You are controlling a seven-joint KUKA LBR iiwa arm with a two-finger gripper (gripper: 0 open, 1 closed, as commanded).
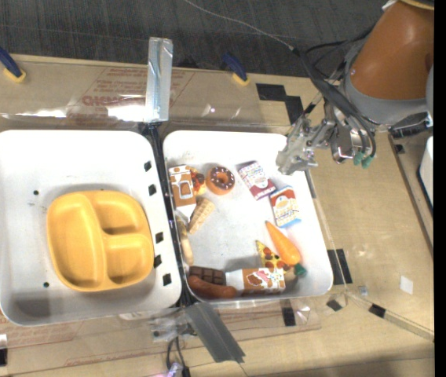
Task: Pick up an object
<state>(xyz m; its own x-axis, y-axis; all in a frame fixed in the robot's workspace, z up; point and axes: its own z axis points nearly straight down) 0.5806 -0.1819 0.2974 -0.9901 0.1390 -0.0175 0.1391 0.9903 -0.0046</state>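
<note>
The hand, finger state indeterminate, is hovering over the right bin's corner; recommend centring squarely over the milk carton.

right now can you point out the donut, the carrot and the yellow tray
donut (221, 179), camera view, on its chocolate-topped ring
carrot (283, 243), camera view, on the middle of its orange body
yellow tray (74, 246), camera view, on the floor of its big left compartment

The claw hangs over the upper right rim of the right bin. Just to its left lies a small carton; further left a chocolate donut. Below it (lower down) lies a carrot. Far left, the yellow tray fills the left bin.
</note>
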